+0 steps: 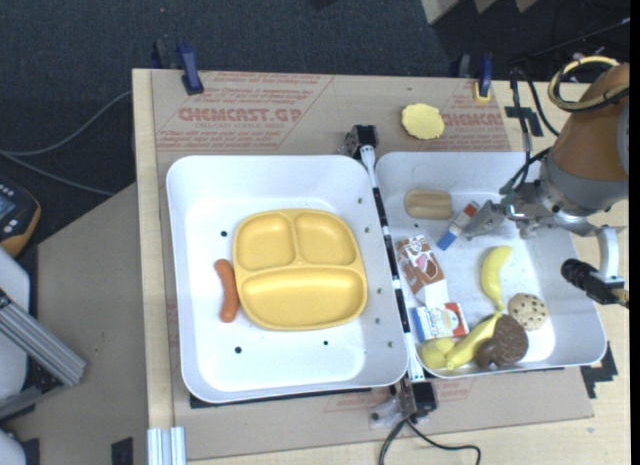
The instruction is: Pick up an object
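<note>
Nothing is lifted yet: the gripper (pixel 468 223) sits low in the right bin (pixel 590 343), between the bread roll (pixel 428 204) and banana (pixel 494 274); its state I cannot tell.

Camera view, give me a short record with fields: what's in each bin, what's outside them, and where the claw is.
left bin: yellow divided plate; hot dog beside the plate's left edge
right bin: bread roll, banana, cookie, snack packet, small carton, pile of toy food at the near edge
outside the bins: yellow chip-like piece on the bench board
claw: over the right bin, near the bread roll
</note>
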Motion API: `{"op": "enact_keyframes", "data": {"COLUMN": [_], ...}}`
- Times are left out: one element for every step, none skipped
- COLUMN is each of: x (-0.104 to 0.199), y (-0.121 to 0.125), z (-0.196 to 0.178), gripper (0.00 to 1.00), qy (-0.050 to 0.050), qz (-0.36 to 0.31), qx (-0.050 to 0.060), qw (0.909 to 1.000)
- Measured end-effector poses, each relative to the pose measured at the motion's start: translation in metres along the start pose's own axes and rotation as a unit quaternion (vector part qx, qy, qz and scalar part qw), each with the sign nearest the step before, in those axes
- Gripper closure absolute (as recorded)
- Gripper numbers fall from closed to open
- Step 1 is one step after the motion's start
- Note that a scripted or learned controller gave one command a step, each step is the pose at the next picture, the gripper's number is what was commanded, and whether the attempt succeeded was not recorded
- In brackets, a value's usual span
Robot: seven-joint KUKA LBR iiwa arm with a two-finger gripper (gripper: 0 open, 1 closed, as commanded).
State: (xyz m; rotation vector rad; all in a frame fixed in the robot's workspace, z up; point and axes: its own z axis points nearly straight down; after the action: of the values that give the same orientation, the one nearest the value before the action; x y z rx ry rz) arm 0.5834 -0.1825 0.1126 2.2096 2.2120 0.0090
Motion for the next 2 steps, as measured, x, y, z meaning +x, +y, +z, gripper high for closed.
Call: {"op": "enact_keyframes", "data": {"x": [0.019,0.018], "y": [-0.049,-0.046], "z": [0.028,0.017], "gripper": [0.00,1.00], "qy": [0.005,0.003], "qz": [0.001,0.001], "qx": [0.010,0.007], "qw": [0.9999,1.0000]}}
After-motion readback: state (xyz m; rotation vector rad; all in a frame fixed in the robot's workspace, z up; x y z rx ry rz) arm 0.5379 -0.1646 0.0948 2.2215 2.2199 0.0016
